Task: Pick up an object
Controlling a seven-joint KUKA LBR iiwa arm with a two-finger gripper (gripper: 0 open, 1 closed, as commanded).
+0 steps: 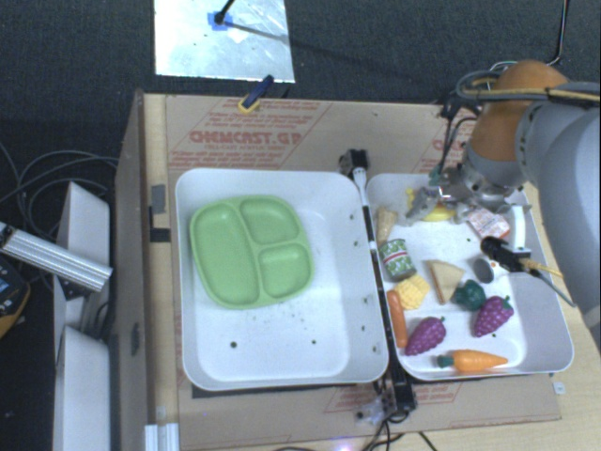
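From my remote station I see the tool lowered into the far part of the right bin, reaching in from the right on the grey arm with its orange band. I cannot tell how far the tool is open or whether it grips anything. Just beside its tip lies a yellow toy, perhaps a banana, partly hidden. A little nearer and left lies a pale cone-shaped piece, and below it a green-labelled can. Toward the middle of the bin sit a tan wedge, a yellow corn piece, and a dark green vegetable. Along the near side are two purple grape bunches and, an orange carrot, and a second carrot against the left wall. A red-and-white packet lies near the arm. The left bin holds a green divided plate. Both bins rest on the cardboard-covered counter.
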